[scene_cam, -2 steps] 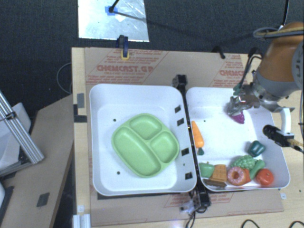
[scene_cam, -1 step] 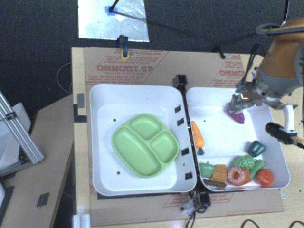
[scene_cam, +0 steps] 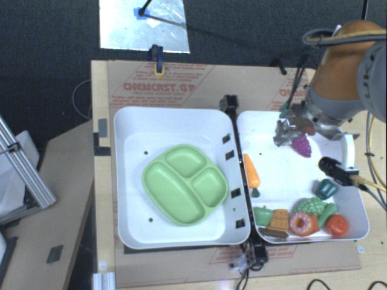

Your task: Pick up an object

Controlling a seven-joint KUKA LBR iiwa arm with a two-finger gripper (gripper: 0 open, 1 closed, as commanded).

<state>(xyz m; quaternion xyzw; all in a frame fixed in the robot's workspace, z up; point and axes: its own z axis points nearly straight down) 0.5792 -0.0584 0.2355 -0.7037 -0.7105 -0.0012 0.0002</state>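
One gripper [scene_cam: 286, 132] hangs over the right bin [scene_cam: 266, 124], finger state can't tell, purple grapes [scene_cam: 301, 144] touching just right of it, carrot [scene_cam: 251, 172] below-left, apart.

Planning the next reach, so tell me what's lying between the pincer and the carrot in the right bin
Nothing: in the camera view, bare white bin floor runs from the pincer to the carrot. The purple grapes sit beside the pincer, off that line.

Green plate [scene_cam: 184, 185], orange carrot [scene_cam: 251, 170], purple grapes [scene_cam: 300, 144]
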